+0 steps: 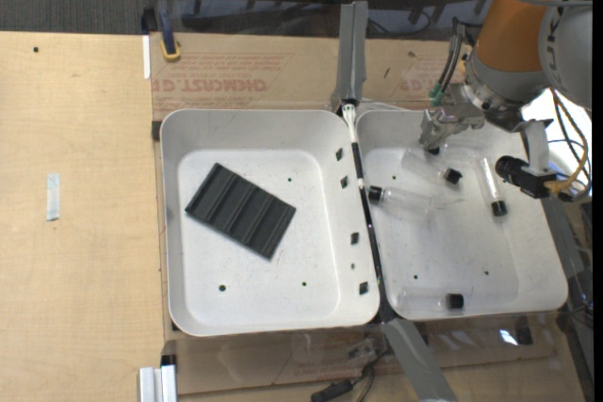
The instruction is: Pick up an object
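A dark ribbed rectangular block [241, 210] lies flat and askew in the left bin [179, 297]. The right bin [537, 282] holds a clear tube with a black cap [377, 194] near its left wall. A second capped clear tube [494, 193] lies toward the right, a small black piece [453, 175] near the middle, and another black piece [455, 301] by the front wall. My gripper [432, 144] hangs over the back of the right bin, just up and left of the middle black piece. Nothing shows between its tips.
A grey divider post [353, 52] rises behind the seam between the bins. Cardboard [254, 75] lines the bench behind them. The arm's orange band [528, 9] and cables [565, 155] crowd the right bin's back right corner. A wooden surface [75, 202] lies to the left.
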Controlling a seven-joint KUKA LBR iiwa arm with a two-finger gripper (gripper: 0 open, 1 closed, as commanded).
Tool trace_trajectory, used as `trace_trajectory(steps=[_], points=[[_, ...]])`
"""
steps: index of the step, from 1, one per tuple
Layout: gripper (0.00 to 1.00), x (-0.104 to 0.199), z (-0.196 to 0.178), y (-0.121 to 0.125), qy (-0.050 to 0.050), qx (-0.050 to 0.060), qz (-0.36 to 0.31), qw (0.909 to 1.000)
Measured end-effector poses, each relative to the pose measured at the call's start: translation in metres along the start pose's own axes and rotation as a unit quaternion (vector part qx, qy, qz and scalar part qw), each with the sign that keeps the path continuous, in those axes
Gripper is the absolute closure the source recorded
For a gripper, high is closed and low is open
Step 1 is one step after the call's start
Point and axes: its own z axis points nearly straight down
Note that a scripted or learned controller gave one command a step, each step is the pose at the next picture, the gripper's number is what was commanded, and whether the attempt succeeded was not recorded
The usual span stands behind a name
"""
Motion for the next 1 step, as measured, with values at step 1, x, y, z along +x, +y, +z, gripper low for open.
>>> trace_trajectory(steps=[1], points=[[1.00, -0.0315, 0.0142, -0.0021, 0.000, 0.001, -0.021, 0.9998]])
